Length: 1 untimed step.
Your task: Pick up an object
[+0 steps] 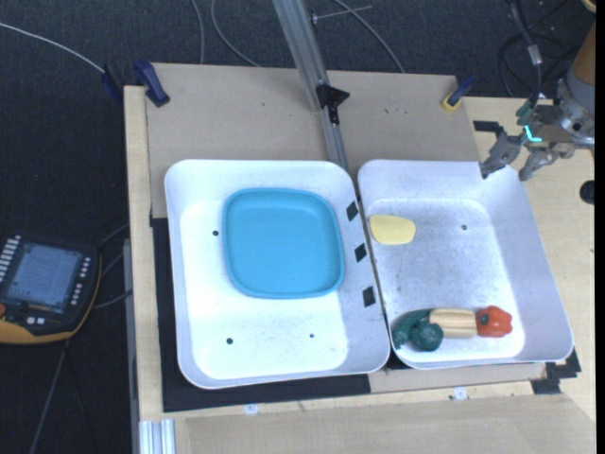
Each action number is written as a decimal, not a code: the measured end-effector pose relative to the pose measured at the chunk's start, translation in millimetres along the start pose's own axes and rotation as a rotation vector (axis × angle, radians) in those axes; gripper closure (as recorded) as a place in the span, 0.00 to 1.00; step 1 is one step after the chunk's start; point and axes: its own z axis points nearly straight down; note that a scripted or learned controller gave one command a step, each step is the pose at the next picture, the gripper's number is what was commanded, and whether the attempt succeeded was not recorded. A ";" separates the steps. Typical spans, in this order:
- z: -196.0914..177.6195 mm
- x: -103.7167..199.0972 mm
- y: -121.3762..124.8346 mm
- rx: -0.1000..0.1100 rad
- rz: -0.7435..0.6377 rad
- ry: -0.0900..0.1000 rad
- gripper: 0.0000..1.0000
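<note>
Here, from the near edge outward.

Near row: a green piece point(418, 333), a tan roll point(452, 323) and a red piece point(493, 322) lie touching in a line against the near wall of the right bin point(539, 282); probably they slid down to its low side.

Yellow piece: point(391, 230) sits alone near the right bin's far left corner, well apart from the row; judged the easiest pick, since nothing crowds it.

Left bin: point(194, 320) carries a blue tray point(284, 242), lying flat in the middle.

Claw: point(515, 154) hangs above the far right corner of the right bin, fingers spread apart with nothing between them; no thing is gripped yet.

Arm: enters from the right, likely paused there before dropping into the bin.

Worktop: point(236, 112) pale board, with blue clamps point(151, 83) at the far left corner, a yellow one point(458, 91) at far right, and a metal pole point(302, 36) rising between the bins.

Room: dark carpet with loose cables point(189, 8); a handheld control pendant point(43, 287) lies on the floor at left.
</note>
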 end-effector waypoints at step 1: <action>0.1 0.0 0.0 0.000 0.000 0.000 0.00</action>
